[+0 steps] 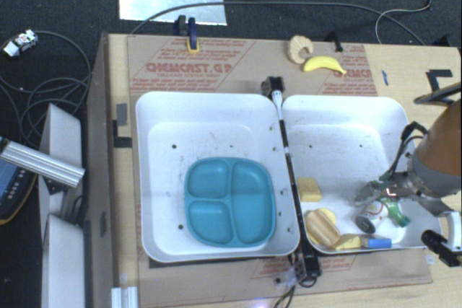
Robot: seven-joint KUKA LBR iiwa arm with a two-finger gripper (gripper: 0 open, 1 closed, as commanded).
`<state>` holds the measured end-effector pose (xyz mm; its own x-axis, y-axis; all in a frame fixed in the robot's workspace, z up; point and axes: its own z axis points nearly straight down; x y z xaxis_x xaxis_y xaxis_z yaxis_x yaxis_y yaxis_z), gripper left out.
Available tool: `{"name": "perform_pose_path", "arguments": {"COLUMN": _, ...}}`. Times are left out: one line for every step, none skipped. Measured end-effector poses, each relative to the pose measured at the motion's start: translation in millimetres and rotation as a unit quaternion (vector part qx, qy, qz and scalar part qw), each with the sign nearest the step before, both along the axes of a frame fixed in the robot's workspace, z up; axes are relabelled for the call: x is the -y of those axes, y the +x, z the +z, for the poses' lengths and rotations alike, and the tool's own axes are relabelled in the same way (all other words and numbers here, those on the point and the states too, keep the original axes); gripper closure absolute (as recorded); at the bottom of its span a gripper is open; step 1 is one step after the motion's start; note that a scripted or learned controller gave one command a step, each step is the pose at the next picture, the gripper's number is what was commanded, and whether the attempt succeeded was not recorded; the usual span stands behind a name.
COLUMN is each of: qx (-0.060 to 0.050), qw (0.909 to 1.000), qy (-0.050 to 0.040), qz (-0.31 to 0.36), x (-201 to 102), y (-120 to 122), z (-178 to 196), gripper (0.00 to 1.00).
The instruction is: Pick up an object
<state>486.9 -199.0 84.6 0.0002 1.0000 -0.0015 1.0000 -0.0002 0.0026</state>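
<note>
Down in the right bin (339, 119), toward its near right corner, the claw (381, 192) hangs over a small clutter: a green piece (396, 213), a dark cylinder (366, 224) and a blue-tipped item (377, 243). Whether it is spread, closed or gripping anything, I cannot tell. To do this well, I would centre on one piece, likely the green one, and descend straight so neighbours are not nudged. Farther left lie a yellow block (310, 190) and a tan bread-like piece (323, 226). A blue divided plate (230, 200) sits in the left bin (173, 119). Wrist and cables blur the clutter's exact shapes.
</note>
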Motion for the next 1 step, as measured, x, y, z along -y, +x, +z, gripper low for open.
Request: {"name": "perform_pose_path", "arguments": {"qx": 0.0, "qw": 1.0, "qy": 0.0008, "qz": 0.001, "x": -10.9, "y": 0.2, "z": -0.3, "gripper": 0.0}}
